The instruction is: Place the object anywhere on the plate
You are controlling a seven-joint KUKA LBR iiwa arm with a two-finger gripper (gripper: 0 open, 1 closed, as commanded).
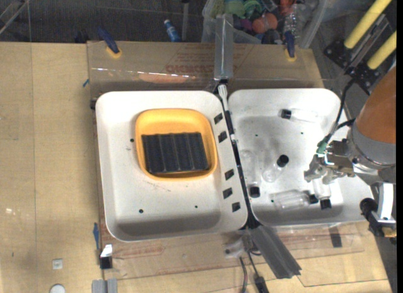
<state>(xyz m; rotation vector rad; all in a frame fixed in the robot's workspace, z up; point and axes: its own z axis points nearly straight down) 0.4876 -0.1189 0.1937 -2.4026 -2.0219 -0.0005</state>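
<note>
Nearest the camera, in the right bin (327, 99) and well to the right of the plate (176, 116), lies a clear plastic piece (291, 199), hard to make out against the white floor. I take this to be the thing to be moved. It lies flat on its side, its long axis running across the bin, one end towards the plate and the other away from it; which end is top cannot be told.

Just beyond it, further right of the plate, the gripper (317, 173) hangs low over the bin floor, near the clear piece's far-from-plate end. It seems placed there to come down on the piece. Whether it is open or closed cannot be told, and nothing is seen in its hold.

The plate is yellow and sits in the middle of the left bin (119, 210), a dark ribbed slab (175, 152) covering much of it, leaving mostly rim free.

Far behind the plate stands a tub of toys (264, 2).
</note>
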